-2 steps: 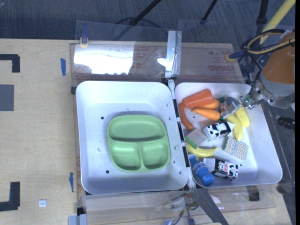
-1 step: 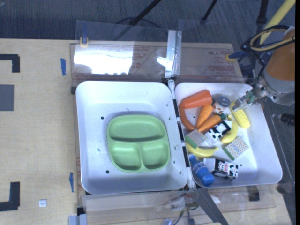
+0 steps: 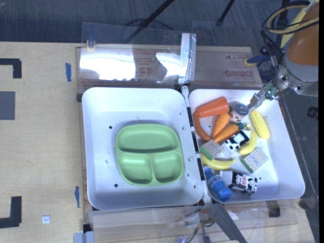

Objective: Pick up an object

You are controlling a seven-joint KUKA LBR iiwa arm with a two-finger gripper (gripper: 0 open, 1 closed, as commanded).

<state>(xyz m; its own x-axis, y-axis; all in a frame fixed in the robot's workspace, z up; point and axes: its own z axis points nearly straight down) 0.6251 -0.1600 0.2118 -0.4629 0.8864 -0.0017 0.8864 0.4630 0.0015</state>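
Observation:
The right bin (image 3: 291, 173) holds a heap of toys. Among them are an orange block (image 3: 211, 108), a carrot (image 3: 225, 127), a yellow corn cob (image 3: 259, 124), a banana (image 3: 217, 162), a blue bottle (image 3: 218, 186) and a black-and-white cow toy (image 3: 245, 182). My gripper (image 3: 259, 99) hangs over the bin's far right part, just above the corn cob and beside a small grey round piece (image 3: 239, 108). I see nothing held in it.
The left bin (image 3: 96, 110) holds a green divided plate (image 3: 149, 153). Two speckled blocks (image 3: 255, 158) lie among the toys. A clear panel with a taped upright (image 3: 187, 57) stands behind the bins. The arm's orange band (image 3: 304, 47) is at the upper right.

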